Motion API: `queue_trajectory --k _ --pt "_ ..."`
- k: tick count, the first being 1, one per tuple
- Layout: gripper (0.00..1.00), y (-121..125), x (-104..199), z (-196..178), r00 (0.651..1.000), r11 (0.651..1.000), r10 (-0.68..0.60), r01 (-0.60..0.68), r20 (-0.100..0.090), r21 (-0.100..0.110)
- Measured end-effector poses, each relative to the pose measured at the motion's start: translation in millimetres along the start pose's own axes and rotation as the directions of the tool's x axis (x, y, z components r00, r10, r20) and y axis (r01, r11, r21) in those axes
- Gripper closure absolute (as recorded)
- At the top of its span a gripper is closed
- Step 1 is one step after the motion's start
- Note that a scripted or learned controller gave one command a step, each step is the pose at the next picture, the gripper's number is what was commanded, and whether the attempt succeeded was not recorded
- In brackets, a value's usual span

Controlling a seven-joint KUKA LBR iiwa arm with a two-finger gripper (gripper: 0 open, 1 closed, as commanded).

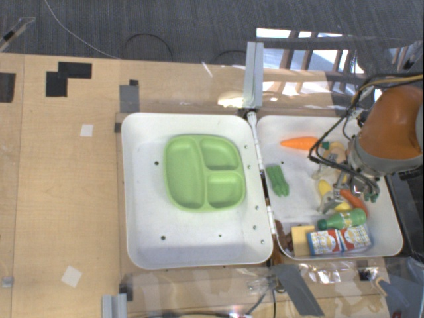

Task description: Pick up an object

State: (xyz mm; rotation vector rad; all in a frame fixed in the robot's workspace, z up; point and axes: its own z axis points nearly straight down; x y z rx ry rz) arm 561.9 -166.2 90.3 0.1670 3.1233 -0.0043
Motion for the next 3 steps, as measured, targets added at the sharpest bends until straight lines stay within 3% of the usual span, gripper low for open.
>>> queue_trajectory --k 1,2,3 --pt "1.0 2.3 -6.4 -14.7 1.0 1.0 -0.006 0.006 0.021 0.001" --pt "0.0 2.4 -6.0 -14.1 1.0 1.0 -0.006 0.006 0.02 0.001" --pt "0.0 12.7 -13.2 0.5 1.0 1.0 -0.017 0.017 0.001 0.0"
